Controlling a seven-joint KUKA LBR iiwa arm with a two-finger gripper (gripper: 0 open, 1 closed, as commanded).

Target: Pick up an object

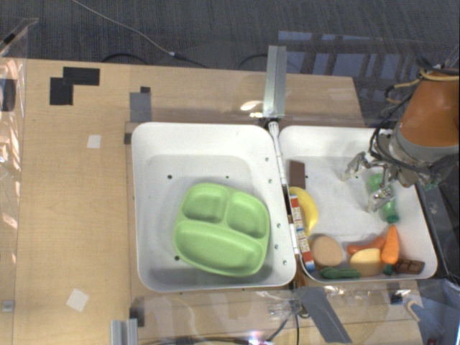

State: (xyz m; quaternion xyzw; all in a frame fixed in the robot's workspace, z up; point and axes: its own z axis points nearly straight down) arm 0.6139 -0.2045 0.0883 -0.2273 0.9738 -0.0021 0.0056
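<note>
1. Gripper (pixel 371 183) at right of frame, low over the upper right part of the right bin (pixel 327 146), hung from the orange-banded arm (pixel 430 113) entering at the right edge.
2. Fingers (pixel 353 167) spread fairly wide, one toward the left, the other lower right; a small green object (pixel 376 182) between them, contact impossible to confirm.
3. Just below the gripper, a second small green piece (pixel 389 210) on the bin floor.
4. Along the bottom of the right bin: carrot (pixel 389 244), tan egg-like item (pixel 327 250), yellow piece (pixel 365 259), dark green pod (pixel 339 272), brown block (pixel 410 267).
5. Banana (pixel 307 208) near the left wall of the right bin, beside a striped packet (pixel 297 221); brown bar (pixel 296 172) above it.
6. Left bin (pixel 201 139) at frame centre, with a green divided plate (pixel 222 228) tilted in its lower half.
7. Wooden bench (pixel 72 207) across the left of frame, black tape marks (pixel 72 83) at upper left.
</note>
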